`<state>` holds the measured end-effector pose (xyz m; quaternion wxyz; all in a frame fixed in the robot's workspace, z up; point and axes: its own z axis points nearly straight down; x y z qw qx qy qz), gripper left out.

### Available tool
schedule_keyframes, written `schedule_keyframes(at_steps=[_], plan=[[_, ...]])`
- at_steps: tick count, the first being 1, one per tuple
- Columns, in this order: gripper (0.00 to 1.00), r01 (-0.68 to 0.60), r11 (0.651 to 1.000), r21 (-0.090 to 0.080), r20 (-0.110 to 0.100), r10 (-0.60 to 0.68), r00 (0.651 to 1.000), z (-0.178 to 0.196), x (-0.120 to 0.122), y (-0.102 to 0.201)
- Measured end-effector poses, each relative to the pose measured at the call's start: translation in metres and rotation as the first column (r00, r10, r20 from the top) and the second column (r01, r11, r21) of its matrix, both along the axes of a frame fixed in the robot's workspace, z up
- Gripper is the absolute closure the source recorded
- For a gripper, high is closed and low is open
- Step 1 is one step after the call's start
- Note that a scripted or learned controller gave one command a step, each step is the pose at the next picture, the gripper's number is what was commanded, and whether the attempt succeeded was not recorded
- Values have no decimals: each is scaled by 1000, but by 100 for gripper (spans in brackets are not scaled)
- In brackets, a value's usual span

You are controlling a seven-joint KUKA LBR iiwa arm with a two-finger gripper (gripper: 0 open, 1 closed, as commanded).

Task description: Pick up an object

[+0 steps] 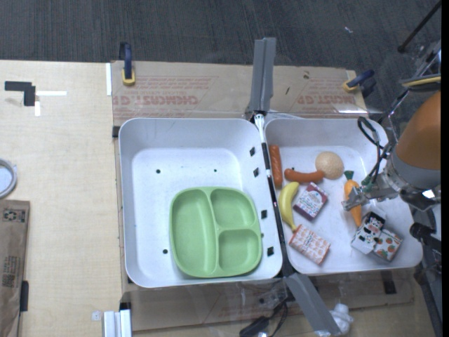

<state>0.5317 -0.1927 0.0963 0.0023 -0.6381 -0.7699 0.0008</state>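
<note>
Two shallow white bins sit side by side on the bench (56, 118). The left bin (140, 146) holds a green divided tray (214, 232). The right bin (309, 126) holds the candidates for picking: a carrot (353, 201), a banana (287, 203), two sausages (one long (276, 166), one short (304, 175)), a round bun (329, 163), a small red-and-white packet (309, 202), a patterned pink carton (309, 243) and a white carton printed with cow patches and orange spots (377, 239).

My claw (356, 201) is down inside the right bin at its far right side, directly at the carrot, with the white carton just beside it below. The fingers are lost in the clutter of cable and carrot, so I cannot tell whether the claw stands wide or narrow, nor whether it grips anything.

Progress, as I judge it: the approach to an object is made, with the carrot the likeliest target. Nothing is visibly lifted; every item appears to rest on the bin floor. The grasp and the lift remain.

Writing: the brown cardboard strip (210, 90) behind the bins carries red lettering seen upside down and mirrored, not reliably legible. A brown paper bag (12, 258) at the left edge bears a recycling-type mark. Print on the cartons is too small to read.
</note>
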Motion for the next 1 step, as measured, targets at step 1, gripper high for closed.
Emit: schedule_keyframes(at_steps=[1], plan=[[100, -147, 989, -1, 2, 147, 989, 106, 6, 14]])
